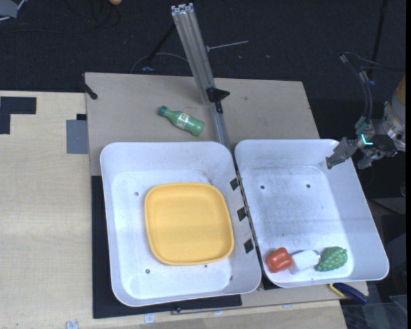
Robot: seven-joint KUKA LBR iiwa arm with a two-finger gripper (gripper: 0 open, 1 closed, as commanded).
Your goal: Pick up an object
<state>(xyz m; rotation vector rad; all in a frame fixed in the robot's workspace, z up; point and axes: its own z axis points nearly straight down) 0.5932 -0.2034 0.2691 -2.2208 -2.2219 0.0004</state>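
Gripper point(342, 153) sits at the far right rim of the right bin point(301, 184), arm coming in from the right. Fingers too dark/small to read, so can't tell open vs closed. Nothing seen between them, so not calling it a hold.

Landmark = right bin. Candidates all clustered in its near right corner:
- red pepper-like toy point(279, 259), leftmost of the three
- white block point(305, 260), middle, touching or just beside both neighbours
- green bumpy toy point(331, 258), rightmost, close to bin wall

Gripper is at the opposite end of the bin from that cluster, well apart.

Other stuff: left bin point(123, 177) holds a yellow plate point(189, 223), lying flat. Green bottle point(182, 120) lies on its side on the desk point(274, 108), beyond the left bin's far edge.

Handling, my guess: all three prob light hollow plastic, stiff, somewhat slick.
- Pepper = best pick; free side faces bin centre, rounded body, pinch across the middle.
- Green toy: bumps give grip but wall crowds one finger.
- White block: hemmed in both sides, skip.
- Plate: too flat/wide for a 2-finger pinch, rim only.

Risk: tight pack, fingers may nudge a neighbour; light parts skid on the bin floor.

Status: approach not yet begun.
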